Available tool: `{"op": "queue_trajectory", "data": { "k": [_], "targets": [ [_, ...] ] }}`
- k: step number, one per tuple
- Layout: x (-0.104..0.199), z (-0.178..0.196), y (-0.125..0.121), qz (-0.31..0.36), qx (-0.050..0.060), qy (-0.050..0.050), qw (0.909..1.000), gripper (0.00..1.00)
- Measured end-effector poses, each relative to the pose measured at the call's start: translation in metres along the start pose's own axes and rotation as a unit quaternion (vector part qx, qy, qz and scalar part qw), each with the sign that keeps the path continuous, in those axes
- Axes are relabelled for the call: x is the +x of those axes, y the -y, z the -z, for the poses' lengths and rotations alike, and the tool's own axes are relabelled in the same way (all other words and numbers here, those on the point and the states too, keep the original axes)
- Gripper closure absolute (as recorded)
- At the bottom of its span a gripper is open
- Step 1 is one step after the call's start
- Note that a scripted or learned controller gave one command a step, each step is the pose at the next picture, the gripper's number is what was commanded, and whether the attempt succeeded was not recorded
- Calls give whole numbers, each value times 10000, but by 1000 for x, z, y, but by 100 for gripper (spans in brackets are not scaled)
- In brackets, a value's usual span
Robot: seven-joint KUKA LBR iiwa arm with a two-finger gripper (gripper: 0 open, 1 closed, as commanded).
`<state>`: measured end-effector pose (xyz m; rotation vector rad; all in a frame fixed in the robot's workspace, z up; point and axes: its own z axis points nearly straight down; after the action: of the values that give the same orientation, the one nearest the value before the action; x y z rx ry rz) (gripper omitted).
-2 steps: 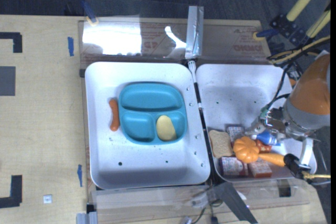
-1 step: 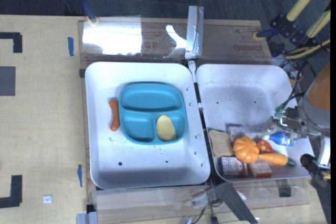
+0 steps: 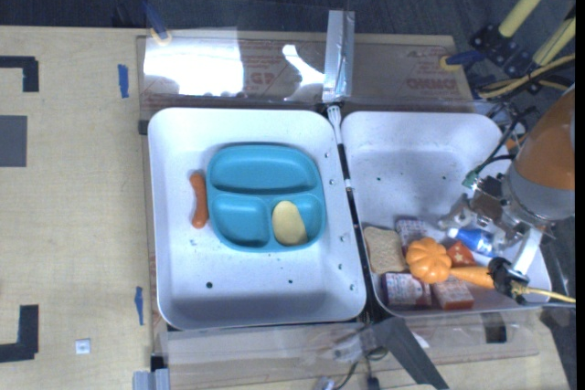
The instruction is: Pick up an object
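Two white bins sit side by side on the desk (image 3: 64, 196). In the left bin (image 3: 174, 288) we see a blue divided tray (image 3: 247, 187) with a yellow potato-like item (image 3: 289, 223) in its lower right compartment, and an orange sausage-like piece (image 3: 198, 199) just left of the tray. In the right bin (image 3: 402, 151), lower right of the frame, an orange pumpkin (image 3: 429, 259), a carrot (image 3: 473, 278) and small packets (image 3: 430, 290) crowd together. The gripper (image 3: 480, 219) hangs over them; we cannot tell the state of its jaws.

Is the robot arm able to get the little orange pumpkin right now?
Probably yes. The pumpkin sits on top of the pile in the right bin, uncovered, and the gripper hangs just beside it on the arm's side.
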<state>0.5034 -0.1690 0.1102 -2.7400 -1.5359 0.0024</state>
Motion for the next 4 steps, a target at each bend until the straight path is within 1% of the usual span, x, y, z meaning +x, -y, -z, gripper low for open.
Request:
{"op": "queue_trajectory", "data": {
  "k": [1,2,3,4],
  "targets": [
    [18,80,10,-366,-21,-16,9993,100],
    [17,78,11,-369,2,-1,9993,0],
    [30,2,45,403,-29,-15,9992,0],
    [-26,-11,-2,2159,-148,-39,9763,0]
  ]
}}
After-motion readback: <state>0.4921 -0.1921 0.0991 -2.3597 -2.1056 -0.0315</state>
